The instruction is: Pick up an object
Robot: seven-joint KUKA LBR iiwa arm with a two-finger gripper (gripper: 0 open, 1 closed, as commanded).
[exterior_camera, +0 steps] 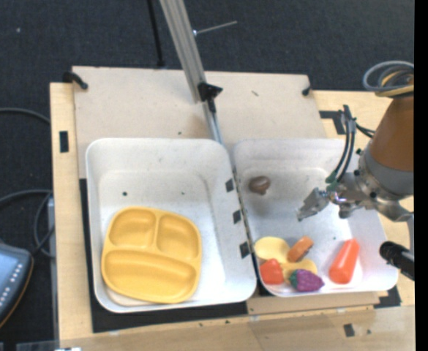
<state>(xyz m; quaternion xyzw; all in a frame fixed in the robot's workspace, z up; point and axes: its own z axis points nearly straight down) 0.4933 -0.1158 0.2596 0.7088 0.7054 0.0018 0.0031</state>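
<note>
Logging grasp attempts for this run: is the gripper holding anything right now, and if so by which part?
Nothing is held. The gripper hangs over bare floor of the right bin, apart from the brown object and the toy food along the near edge.

Dark carpeted floor (67, 20) surrounds a pale wooden bench (148, 108). Black cables (9, 196) trail at left; an aluminium post (181, 28) rises slanted from the bench.
</note>
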